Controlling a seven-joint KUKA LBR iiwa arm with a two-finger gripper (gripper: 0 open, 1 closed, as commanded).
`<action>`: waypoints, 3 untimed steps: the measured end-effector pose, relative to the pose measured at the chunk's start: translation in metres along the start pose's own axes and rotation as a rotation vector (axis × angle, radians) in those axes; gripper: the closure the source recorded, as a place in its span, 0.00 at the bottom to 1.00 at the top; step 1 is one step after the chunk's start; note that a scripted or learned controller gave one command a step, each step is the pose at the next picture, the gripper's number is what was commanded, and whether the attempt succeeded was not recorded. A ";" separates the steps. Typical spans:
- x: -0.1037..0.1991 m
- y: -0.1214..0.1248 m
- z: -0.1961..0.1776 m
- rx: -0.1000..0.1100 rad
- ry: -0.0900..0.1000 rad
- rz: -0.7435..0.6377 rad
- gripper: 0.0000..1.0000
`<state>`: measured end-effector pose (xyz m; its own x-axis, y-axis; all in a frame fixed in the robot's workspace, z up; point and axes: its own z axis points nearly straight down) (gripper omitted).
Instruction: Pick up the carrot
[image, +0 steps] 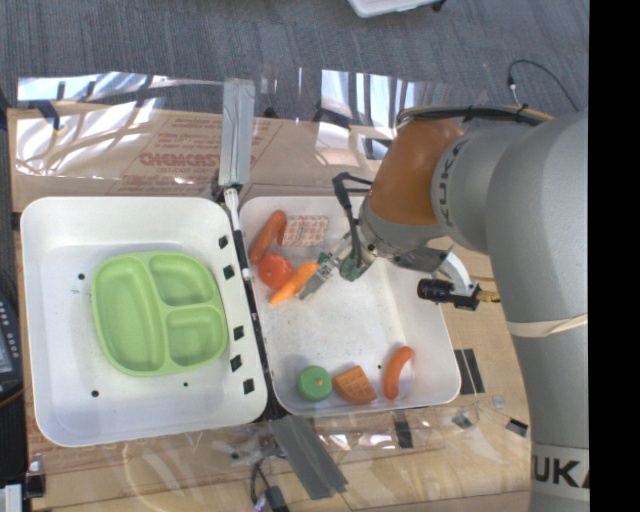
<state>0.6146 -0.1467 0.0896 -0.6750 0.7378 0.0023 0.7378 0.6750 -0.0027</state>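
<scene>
The carrot (290, 288), a short orange stick, lies slanted in the upper left of the right bin (435, 335), just below a red tomato (275, 270). My gripper (316, 277) reaches in from the right and sits low at the carrot's right end, touching or nearly touching it. The gripper's dark and green tip covers that end of the carrot. The grey arm with its orange band (415, 185) hangs over the bin's upper right part.
Near the carrot lie an orange-red sausage (268, 236) and a pink patterned packet (304, 231). Along the front wall sit a green round piece (315, 383), an orange wedge (353, 386) and another sausage (398, 371). The left bin (50, 260) holds a green divided plate (160, 312).
</scene>
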 end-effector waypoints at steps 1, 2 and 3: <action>-0.011 -0.015 -0.034 -0.001 -0.002 0.015 0.00; 0.035 0.037 0.000 0.000 -0.001 -0.044 0.00; 0.060 0.060 -0.101 -0.002 -0.003 -0.097 0.00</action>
<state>0.6187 -0.0620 0.1907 -0.7435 0.6687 -0.0001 0.6687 0.7435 -0.0006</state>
